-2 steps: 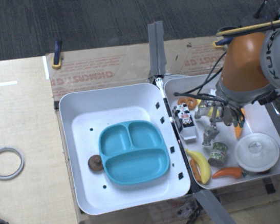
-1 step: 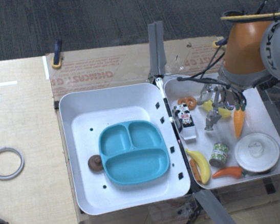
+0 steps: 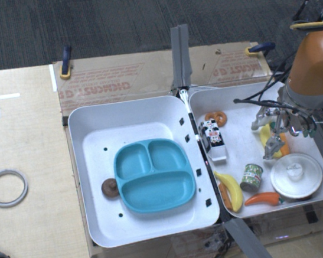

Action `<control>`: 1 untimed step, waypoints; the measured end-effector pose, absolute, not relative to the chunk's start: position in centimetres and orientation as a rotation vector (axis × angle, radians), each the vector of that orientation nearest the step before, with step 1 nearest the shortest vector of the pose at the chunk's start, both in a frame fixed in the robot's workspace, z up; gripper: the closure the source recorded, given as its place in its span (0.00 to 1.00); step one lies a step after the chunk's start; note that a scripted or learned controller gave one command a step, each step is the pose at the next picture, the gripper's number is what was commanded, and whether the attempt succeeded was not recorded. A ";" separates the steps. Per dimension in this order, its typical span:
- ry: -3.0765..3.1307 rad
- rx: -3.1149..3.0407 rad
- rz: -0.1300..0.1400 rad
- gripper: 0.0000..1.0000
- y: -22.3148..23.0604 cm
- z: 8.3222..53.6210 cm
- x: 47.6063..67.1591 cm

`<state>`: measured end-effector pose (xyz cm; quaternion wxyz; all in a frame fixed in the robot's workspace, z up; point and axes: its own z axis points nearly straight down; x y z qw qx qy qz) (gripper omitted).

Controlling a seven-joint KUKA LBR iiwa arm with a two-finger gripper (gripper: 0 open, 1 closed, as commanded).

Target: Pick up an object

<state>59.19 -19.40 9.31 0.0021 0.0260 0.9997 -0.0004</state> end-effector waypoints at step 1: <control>3.132 0.076 -0.003 1.00 -19.3 10.3 59.4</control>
